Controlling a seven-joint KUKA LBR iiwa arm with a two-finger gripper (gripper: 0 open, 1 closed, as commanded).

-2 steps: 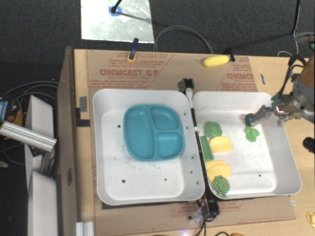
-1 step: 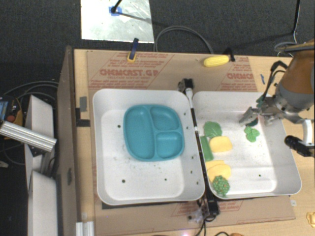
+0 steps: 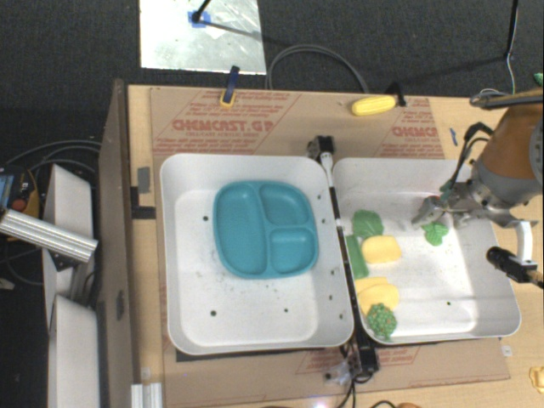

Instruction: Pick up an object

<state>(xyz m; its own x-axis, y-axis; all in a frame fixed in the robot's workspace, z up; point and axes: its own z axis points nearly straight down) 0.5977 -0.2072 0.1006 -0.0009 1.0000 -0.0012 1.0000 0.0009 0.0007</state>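
Dark carpet surrounds the tabletop [image 3: 255, 121], which is covered with brown printed cardboard and carries two shallow white bins side by side. A shiny metal sheet [image 3: 202, 25] lies on the carpet beyond the tabletop's far edge, and grey cables [image 3: 34, 155] loop on the floor at the left beside a metal bar [image 3: 47, 235].

In the left bin [image 3: 191, 313] rests a teal divided plate [image 3: 265, 229], lying flat with its three compartments facing up, roughly in the bin's middle.

Inside the right bin [image 3: 476, 304], the objects gather along the side nearest the divider. A green leafy piece [image 3: 367, 223] sits farthest back; just in front of it lies a yellow block [image 3: 382, 249], with a dark green strip [image 3: 355, 257] beside it against the bin wall. Nearer the front is a second yellow piece [image 3: 379, 293], and touching its front edge is a green bumpy object like broccoli [image 3: 381, 320].

Apart from that group, a small green object [image 3: 436, 234] lies toward the bin's far right part. The tool [image 3: 435, 215] is directly over it, reaching in from the right on the grey arm with its orange band [image 3: 514, 147]. Whether its fingers are spread or pressed together I cannot tell, nor whether they touch the green object below.

On the cardboard behind the bins lie a yellow banana-like toy [image 3: 372, 104] and a small blue-and-yellow clamp [image 3: 230, 87].
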